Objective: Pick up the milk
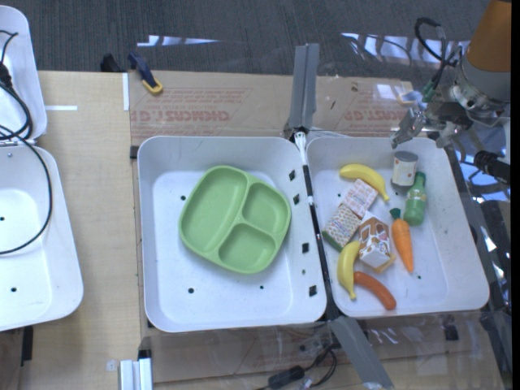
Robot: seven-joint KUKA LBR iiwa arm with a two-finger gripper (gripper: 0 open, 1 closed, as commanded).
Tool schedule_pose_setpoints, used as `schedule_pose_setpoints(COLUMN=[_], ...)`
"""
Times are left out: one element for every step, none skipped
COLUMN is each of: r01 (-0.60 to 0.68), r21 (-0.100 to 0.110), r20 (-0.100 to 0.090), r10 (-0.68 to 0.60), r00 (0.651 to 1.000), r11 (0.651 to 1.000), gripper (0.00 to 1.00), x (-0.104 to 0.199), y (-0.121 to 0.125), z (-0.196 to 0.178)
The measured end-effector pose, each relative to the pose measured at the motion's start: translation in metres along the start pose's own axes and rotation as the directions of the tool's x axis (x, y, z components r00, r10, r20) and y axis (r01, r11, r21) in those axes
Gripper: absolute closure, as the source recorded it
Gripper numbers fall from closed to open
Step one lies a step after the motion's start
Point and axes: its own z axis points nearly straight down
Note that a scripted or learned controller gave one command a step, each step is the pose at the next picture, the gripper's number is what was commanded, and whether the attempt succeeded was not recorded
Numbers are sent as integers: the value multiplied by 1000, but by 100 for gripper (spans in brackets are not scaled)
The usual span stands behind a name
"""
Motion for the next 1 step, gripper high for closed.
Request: schedule_pose_setpoints(r01=[-26], r21=[2], r20=[0], r10=[26], r00=[1000], r11=[1000], gripper=[0], x=[54], y=[-27], z=[134])
